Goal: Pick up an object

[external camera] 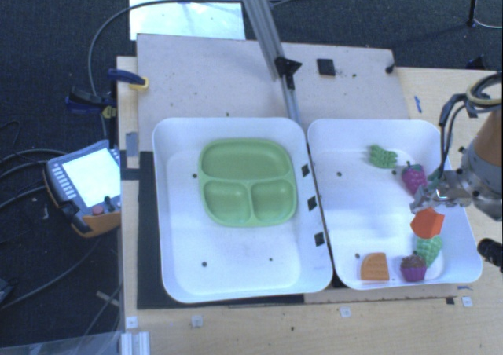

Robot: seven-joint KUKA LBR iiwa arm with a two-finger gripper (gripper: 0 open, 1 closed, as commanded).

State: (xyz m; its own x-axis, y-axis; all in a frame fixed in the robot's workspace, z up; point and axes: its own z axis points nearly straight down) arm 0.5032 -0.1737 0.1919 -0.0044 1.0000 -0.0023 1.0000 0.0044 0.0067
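- The gripper (pixel 431 198) hovered low over the right bin (pixel 346 188), just above the orange block (pixel 427 223); whether it was spread or closed could not be told.
- The block lay near a green toy (pixel 429 247) and a purple one (pixel 413 267).
- The block perhaps touched the gripper; the view was too blurred.
- Risk: a skewed descent could nudge the block into its neighbours, leaving nothing grasped.

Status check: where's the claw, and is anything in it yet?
Claw low over right bin, above orange block. Grip unconfirmed. Purple grapes and green toy crowd close.
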